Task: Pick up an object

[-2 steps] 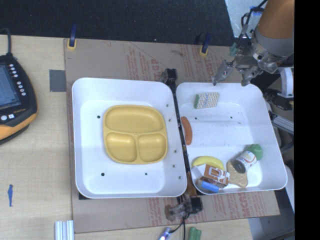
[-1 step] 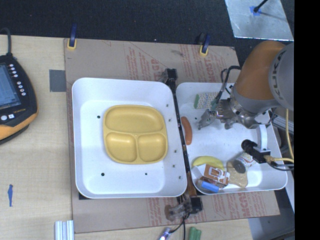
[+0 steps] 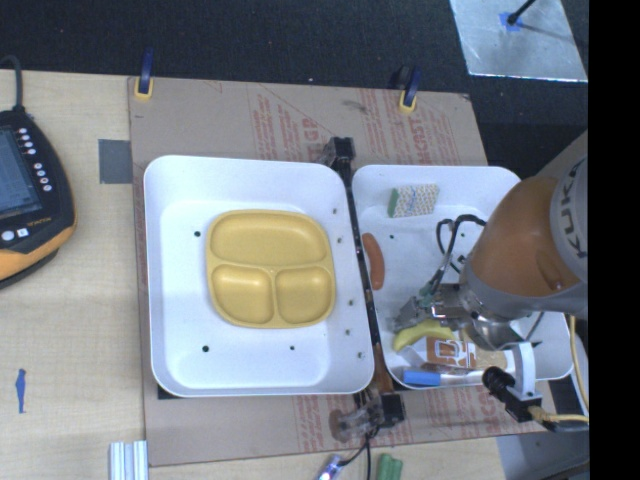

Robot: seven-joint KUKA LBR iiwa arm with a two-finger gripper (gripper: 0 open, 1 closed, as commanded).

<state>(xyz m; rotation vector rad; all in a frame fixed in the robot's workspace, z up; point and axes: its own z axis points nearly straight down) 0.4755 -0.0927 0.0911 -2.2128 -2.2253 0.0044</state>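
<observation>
My gripper point(image 3: 425, 313) is low in the right bin point(image 3: 470, 183), at its front part, under the grey wrist with the orange band. A yellow banana-like piece point(image 3: 408, 337) lies just under the gripper. Beside it are an orange-and-white packet point(image 3: 447, 352) and a blue marker point(image 3: 422, 377). A brown sausage-like piece point(image 3: 374, 259) lies along the bin's left wall. A small patterned pouch point(image 3: 413, 200) sits at the bin's far side. The arm hides the right part of this bin.
The left bin point(image 3: 170, 268) holds a yellow divided plate point(image 3: 270, 267). A teach pendant point(image 3: 25, 203) lies at the bench's left edge. Clamps hold the cardboard sheet at the back, and black cables loop beside the wrist.
</observation>
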